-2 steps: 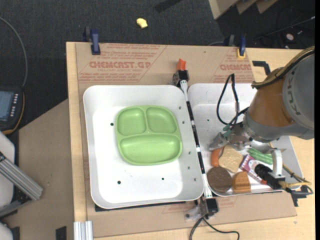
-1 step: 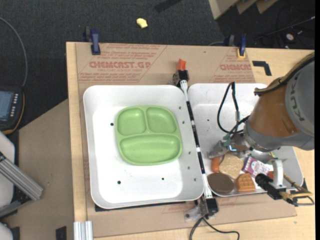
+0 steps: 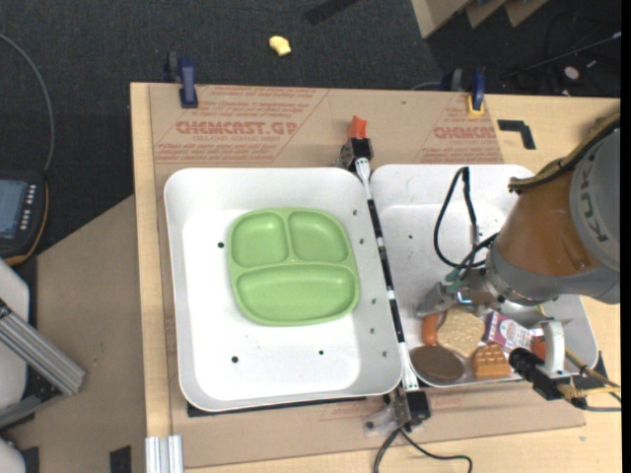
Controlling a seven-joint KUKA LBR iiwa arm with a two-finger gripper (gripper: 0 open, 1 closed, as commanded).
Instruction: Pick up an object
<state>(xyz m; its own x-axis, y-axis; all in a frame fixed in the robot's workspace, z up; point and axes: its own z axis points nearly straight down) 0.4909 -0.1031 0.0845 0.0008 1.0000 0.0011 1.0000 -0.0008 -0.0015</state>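
Down in the right bin point(image 3: 414, 197), the gripper point(image 3: 463, 304) hangs low over a small heap of toy food at the bin's near end; from where I stand I cannot tell whether it grasps anything, since the wrist hides most of it. Above it rises the grey arm point(image 3: 592, 215) with its orange band point(image 3: 537, 227), coming in from the right, and a black cable point(image 3: 449, 220) loops off the wrist across the bin's white floor.

Just under the gripper lies the clutter: a round brown piece point(image 3: 437, 365) by the front rim, a pale speckled tan piece point(image 3: 459, 332) beside it, a small orange waffle-like piece point(image 3: 490, 364) to its right, a thin orange-red piece point(image 3: 430, 329) at the left edge of the pile, and a purple and white packet point(image 3: 513, 335) partly beneath the arm. They sit touching or nearly so.

Over in the left bin point(image 3: 192, 264), a green divided plate point(image 3: 292, 266) rests flat near the middle, well apart from the gripper. On the dark floor beyond the bench lies a small yellow object point(image 3: 281, 44).
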